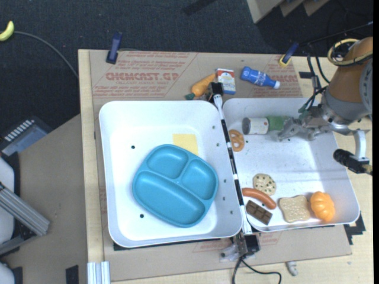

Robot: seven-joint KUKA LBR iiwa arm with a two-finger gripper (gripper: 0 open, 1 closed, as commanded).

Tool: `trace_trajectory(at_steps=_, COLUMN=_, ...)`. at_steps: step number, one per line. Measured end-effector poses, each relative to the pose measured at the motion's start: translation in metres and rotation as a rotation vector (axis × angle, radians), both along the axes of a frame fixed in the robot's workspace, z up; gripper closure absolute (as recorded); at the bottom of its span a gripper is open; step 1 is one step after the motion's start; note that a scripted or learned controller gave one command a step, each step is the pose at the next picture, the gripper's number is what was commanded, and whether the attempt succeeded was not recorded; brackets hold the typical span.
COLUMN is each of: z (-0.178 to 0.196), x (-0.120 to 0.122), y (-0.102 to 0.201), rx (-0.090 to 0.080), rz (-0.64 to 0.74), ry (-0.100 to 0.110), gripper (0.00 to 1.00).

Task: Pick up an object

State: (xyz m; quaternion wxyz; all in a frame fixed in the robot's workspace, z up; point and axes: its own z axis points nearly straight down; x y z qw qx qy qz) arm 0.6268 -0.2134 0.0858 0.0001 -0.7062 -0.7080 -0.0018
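My gripper (288, 130) reaches in from the right, low over the back of the right bin (331, 158). Its tip is right beside the green end of a white and green cylinder (260, 125) lying on its side there. Whether it touches the cylinder I cannot tell. A pretzel (236, 139) lies at that bin's left wall. Along the bin's front lie a cookie (264, 183), a sausage (259, 197), a chocolate bar (258, 212), a bread slice (295, 208) and an orange fruit (322, 205).
The left bin (118, 135) holds a blue divided plate (174, 184) and a yellow cheese slice (185, 142). Behind the bins on the bench lie a blue bottle (259, 77), a small carton (225, 80) and an orange carrot (203, 85).
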Motion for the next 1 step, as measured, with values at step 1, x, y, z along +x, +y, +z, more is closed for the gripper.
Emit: trace_trajectory(at_steps=1, z=0.0314, x=0.0218, y=0.0606, rx=-0.003, rz=-0.001, ry=-0.002, gripper=0.00)
